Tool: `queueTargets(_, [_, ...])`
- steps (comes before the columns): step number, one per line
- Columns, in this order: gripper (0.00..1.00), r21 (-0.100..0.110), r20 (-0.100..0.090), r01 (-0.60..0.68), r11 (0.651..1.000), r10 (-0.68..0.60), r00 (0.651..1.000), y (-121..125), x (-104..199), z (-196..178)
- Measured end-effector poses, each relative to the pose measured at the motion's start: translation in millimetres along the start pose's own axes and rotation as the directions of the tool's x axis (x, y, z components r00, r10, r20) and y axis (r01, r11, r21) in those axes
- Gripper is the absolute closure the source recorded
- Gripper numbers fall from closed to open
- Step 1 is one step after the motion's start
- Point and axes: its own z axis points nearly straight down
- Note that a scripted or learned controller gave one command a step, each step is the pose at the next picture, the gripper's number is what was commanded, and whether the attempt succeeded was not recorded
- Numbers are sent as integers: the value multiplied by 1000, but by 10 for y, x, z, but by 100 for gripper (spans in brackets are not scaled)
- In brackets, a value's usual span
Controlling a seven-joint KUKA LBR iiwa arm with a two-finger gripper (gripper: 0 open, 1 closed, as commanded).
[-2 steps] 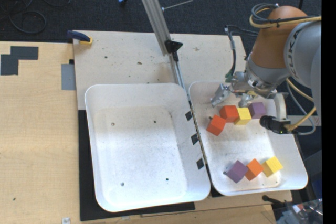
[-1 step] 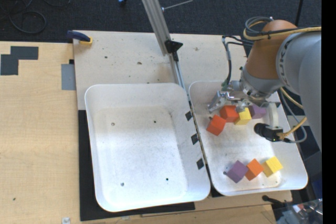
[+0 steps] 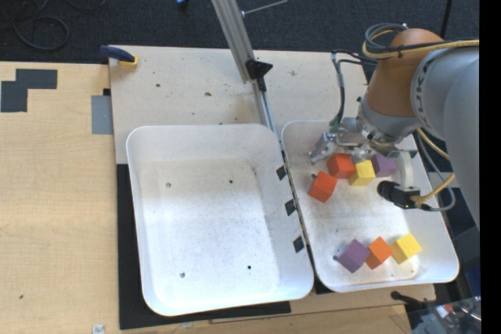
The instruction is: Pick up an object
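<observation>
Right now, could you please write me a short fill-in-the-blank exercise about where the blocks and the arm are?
1. All the blocks lie in the ___ bin.
2. In the near row, the orange block sits between the purple block and the ___ one.
3. The arm's tool is above the ___ group of blocks.

Missing words: right; yellow; far

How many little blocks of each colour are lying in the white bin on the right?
Orange blocks: 3, at and
Yellow blocks: 2, at and
Purple blocks: 2, at and, the second partly hidden by the arm
Total: 7 blocks, all in the right bin.
</observation>
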Motion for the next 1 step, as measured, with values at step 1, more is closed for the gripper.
queueTargets(1, [100,-3,1,-5,1000,5,1000,10,-18,-97])
